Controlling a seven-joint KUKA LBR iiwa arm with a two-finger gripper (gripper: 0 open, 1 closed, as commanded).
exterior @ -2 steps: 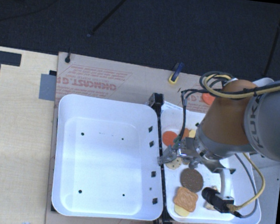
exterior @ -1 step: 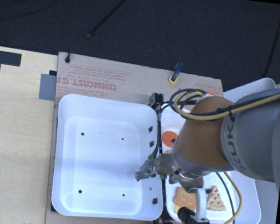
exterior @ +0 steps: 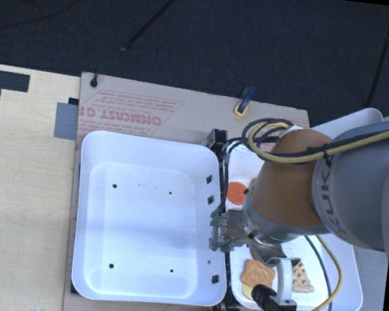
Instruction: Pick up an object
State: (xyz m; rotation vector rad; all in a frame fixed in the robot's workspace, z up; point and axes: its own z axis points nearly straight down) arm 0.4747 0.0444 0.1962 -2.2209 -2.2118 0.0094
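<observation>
A: Camera view: how much room?

B: The left bin [exterior: 99, 174] has wide open floor; the arm [exterior: 318, 189] covers most of the right bin [exterior: 350, 296].

A: And the claw [exterior: 230, 238]?

B: Low by the bins' shared edge; its state I cannot tell. The orange disc [exterior: 236, 192] lies just above it, the tan piece [exterior: 257, 272] and pizza slice [exterior: 300, 278] just below-right.

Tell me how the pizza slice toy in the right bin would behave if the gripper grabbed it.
The pizza slice looks flat and thin, lying on the floor of the right bin, so the fingers may struggle to get under it. It is probably light for its size. Being a wedge lying flat, it should slide rather than roll when nudged.
</observation>
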